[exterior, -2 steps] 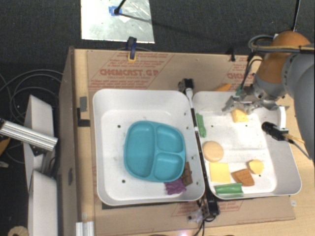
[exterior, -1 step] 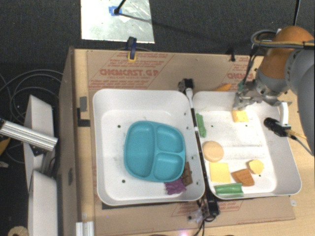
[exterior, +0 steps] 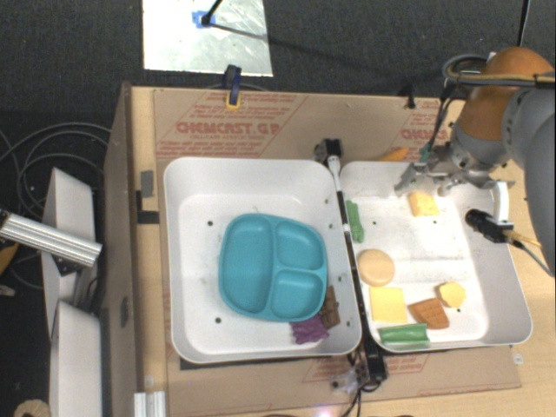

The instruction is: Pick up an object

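My gripper (exterior: pixel 426 183) hangs over the far end of the right bin (exterior: pixel 495 268), with the grey arm and its orange band (exterior: pixel 512 68) coming in from the upper right. Its two metal fingers stand apart, so it is open with nothing between them. A small yellow block (exterior: pixel 424 204) lies on the bin floor just in front of and below the fingertips. Farther toward the front lie a round tan bun (exterior: pixel 377 268), a flat yellow square (exterior: pixel 388 304), an orange-brown piece (exterior: pixel 428 313), a small yellow lump (exterior: pixel 451 294) and a long green piece (exterior: pixel 403 335).
A green stick (exterior: pixel 354 220) lies along the right bin's left wall. The left bin (exterior: pixel 195 233) holds a teal divided plate (exterior: pixel 274 266), a purple piece (exterior: pixel 306 329) and a brown piece (exterior: pixel 331 311). An orange item (exterior: pixel 395 155) sits just past the right bin's far rim.
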`<act>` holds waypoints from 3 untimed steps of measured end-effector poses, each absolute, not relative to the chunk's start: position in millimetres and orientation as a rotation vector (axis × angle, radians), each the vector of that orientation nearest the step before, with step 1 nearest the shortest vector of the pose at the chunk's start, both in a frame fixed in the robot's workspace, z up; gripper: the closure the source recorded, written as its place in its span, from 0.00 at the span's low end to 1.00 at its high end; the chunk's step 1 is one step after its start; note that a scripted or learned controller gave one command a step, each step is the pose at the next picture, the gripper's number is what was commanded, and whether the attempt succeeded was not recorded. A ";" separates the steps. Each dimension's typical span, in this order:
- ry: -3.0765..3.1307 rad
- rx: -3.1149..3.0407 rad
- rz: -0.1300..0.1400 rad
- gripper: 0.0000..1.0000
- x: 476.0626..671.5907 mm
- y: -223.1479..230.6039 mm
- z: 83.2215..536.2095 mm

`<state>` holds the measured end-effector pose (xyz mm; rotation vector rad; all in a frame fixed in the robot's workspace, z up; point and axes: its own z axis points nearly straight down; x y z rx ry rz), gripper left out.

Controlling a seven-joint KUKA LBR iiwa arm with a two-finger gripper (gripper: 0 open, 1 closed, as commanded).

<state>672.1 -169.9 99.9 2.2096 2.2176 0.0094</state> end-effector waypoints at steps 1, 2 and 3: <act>2.224 2.214 0.002 0.00 669.5 -161.7 85.7; 2.220 2.203 0.011 1.00 672.9 -162.3 101.6; 2.227 2.211 0.008 1.00 623.7 -118.7 200.3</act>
